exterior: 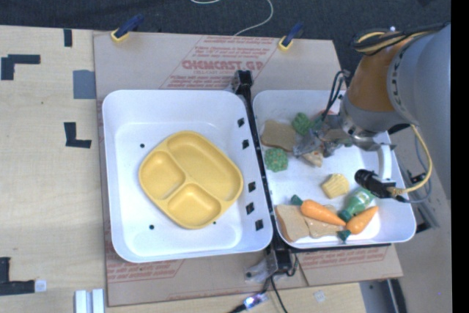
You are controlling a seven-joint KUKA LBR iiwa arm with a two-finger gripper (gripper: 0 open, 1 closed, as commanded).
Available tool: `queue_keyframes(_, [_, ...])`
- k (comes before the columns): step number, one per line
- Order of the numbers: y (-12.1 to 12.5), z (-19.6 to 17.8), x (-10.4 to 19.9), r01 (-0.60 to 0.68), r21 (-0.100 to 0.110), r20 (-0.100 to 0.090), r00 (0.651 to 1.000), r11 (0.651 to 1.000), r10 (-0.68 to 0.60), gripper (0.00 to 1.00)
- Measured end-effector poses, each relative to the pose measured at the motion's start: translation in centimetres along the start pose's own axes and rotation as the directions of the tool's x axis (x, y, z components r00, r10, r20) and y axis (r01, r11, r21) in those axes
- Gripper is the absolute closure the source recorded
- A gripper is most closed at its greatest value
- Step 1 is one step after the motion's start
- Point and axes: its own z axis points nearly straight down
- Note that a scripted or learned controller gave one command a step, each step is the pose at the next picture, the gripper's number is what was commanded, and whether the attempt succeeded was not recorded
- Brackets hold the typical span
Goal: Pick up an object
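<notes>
The gripper (314, 145) is down inside the right bin (401, 229), its dark metal tip low among the toy food near the bin's far left part; whether its tip is spread or closed, or has hold of anything, cannot be told from this slant. Just beside it lie a flat tan slice (277, 133), a knobbly green broccoli piece (301, 122) and a second green floret (276, 159). Nearer, a pale yellow ridged corn chunk (335, 185) sits apart from two smooth orange carrots (321, 212), which rest on a flat beige bread slice (294, 223). The left bin (123, 113) holds a glossy yellow plastic tray (190, 178) with three rounded compartments.
</notes>
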Motion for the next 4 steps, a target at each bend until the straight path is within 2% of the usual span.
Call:
queue_keyframes(2, [1.0,-12.3,-0.1,-0.001,-0.007,0.000,1.000,1.000,0.001,1.00])
queue_keyframes(3, [1.0,-13.0,0.0,-0.002,-0.001,-0.001,1.000,1.000,0.002,1.00])
queue_keyframes(4, [-1.3,-13.9,5.3,0.003,0.000,-0.003,1.000,1.000,-0.003,1.00])
